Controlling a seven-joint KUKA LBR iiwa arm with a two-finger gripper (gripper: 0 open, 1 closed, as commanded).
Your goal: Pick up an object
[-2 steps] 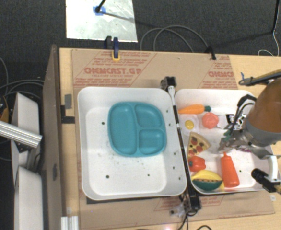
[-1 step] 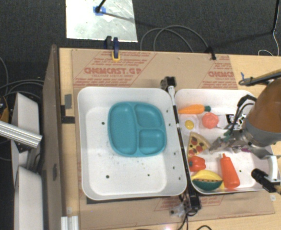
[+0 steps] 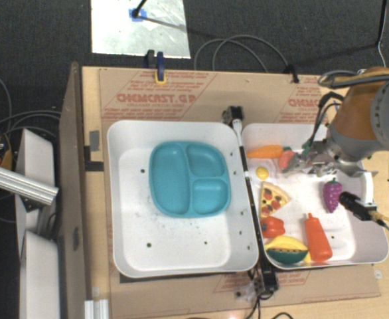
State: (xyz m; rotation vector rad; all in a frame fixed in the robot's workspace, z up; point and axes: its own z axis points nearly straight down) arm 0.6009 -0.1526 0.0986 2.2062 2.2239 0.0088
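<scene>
Claw touching strawberry, right bin.

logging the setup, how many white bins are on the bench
2. The left bin holds a teal divided plate. The right bin holds the toy food, with the arm reaching into its upper part; the arm may hide some of it.

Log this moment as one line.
arm: over right bin | end effector: low beside carrot | grasp: unconfirmed | left bin: blue divided plate
</scene>
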